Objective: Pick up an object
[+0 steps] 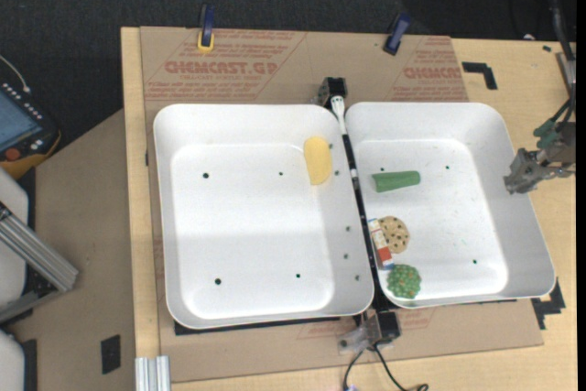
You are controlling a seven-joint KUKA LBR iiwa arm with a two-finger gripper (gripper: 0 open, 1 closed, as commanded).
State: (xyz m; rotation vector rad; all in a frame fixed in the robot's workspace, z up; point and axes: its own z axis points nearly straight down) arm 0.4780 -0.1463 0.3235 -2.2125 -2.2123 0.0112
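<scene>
The left bin (183,197) holds a pale yellow, banana-like piece (318,160) near its upper right corner. Several items lie along the left side of the right bin (485,197). They are a green cylinder (396,181), a chocolate-chip cookie (395,234) with a small red piece (376,244) beside it, and a bumpy green broccoli-like lump (404,281). My gripper (526,170) hangs at the right bin's right rim, far from every item. It is small and greyish, and nothing shows in it.
The bins sit on a cardboard sheet (275,59) clamped at the back by a yellow-blue clip (206,30) and a blue clip (397,32). A black divider bracket (333,92) runs between the bins. An aluminium rail (32,247) lies at the left.
</scene>
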